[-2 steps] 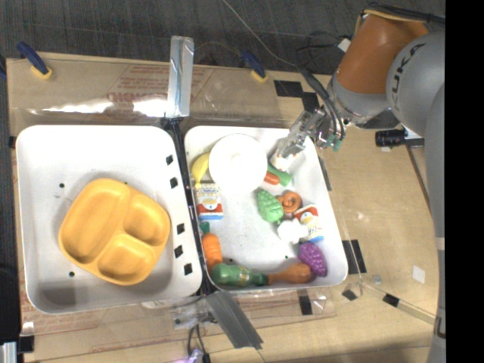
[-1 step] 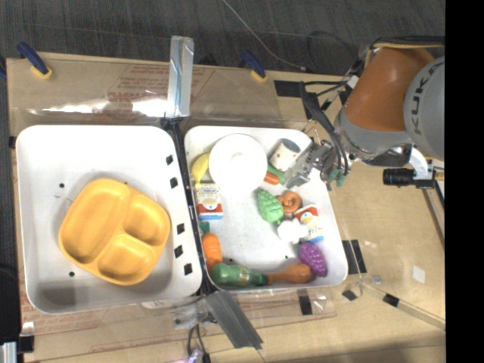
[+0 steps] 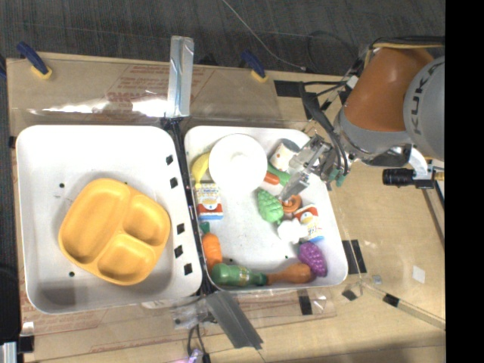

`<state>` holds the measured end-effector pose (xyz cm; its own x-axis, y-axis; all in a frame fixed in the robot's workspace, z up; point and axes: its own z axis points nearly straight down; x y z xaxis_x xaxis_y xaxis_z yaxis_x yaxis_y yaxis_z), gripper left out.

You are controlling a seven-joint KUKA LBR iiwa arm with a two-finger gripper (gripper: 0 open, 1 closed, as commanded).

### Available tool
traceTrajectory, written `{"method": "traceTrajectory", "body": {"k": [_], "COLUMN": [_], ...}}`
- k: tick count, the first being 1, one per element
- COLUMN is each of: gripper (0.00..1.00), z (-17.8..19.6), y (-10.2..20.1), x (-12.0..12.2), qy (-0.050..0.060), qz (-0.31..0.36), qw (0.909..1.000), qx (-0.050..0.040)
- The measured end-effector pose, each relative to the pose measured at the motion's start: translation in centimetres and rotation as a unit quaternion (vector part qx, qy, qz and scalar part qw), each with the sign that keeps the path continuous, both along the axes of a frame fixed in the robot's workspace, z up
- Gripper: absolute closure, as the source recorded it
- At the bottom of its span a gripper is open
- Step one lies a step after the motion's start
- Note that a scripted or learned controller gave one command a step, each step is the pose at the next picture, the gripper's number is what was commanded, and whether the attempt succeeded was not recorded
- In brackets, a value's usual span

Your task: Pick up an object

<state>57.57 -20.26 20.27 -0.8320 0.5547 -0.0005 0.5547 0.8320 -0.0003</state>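
Your hand (image 3: 296,187) hangs low over the right bin (image 3: 249,237), toward its 2 o'clock side, just above the green toy vegetable (image 3: 268,205). You cannot tell whether it is spread or closed. A white plate (image 3: 237,159) lies at 12 o'clock, purple grapes (image 3: 312,256) at 5. The left bin (image 3: 38,165) holds a yellow divided tray (image 3: 113,230).

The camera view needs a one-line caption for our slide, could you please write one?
KUKA arm's end effector poised over toy food in the right bin; yellow divided tray lies in the left bin.
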Motion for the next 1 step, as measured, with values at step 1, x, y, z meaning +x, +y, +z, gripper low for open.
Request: {"method": "traceTrajectory", "body": {"k": [1], "gripper": [0.0], "z": [-10.95], "y": [0.04], "x": [-1.88], "qy": [0.0], "qz": [-0.078], "qw": [0.997], "qx": [0.0003]}}
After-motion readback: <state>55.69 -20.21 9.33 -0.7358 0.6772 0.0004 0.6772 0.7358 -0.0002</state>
